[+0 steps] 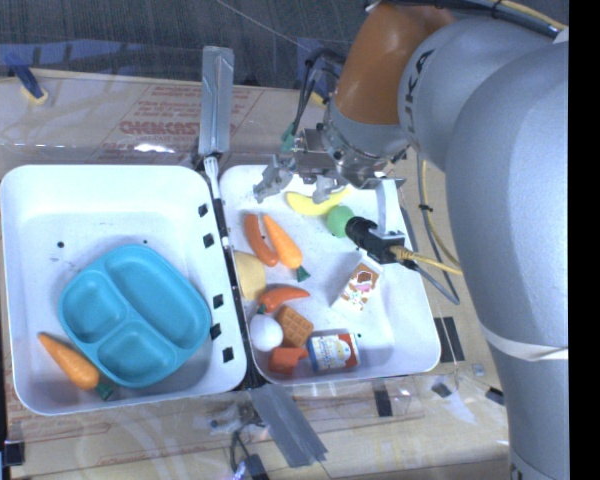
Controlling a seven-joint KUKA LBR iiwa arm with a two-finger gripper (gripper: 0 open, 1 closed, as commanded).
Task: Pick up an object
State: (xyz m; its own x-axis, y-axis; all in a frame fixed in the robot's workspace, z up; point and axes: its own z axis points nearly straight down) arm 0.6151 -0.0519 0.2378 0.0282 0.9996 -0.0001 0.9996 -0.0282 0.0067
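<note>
you see the arm [480, 118] reaching in from the right, its orange band [385, 63] over the back edge of the right bin [420, 328]. the gripper [298, 180] hangs at that bin's far left corner, fingers [273, 181] spread apart, nothing between them.

right bin contents: a banana [315, 204] lies just under the gripper, beside a green ball [339, 220]. two carrots [272, 239] lie side by side, slanted, near the left wall. below them a yellow wedge [248, 273] sits against the left wall, and an orange pepper [283, 295] lies just right of it. a small carton [358, 288] lies tilted toward the middle right. at the front you find a white egg [267, 334], a waffle [296, 324] touching it, a red piece [286, 359] in front, and a can [332, 352] on its side.

left bin [40, 193]: a blue tray [135, 313] with three compartments sits tilted in the middle. a carrot [70, 360] lies at the front left corner, touching the tray's edge.

no object is off the bin floor.
</note>
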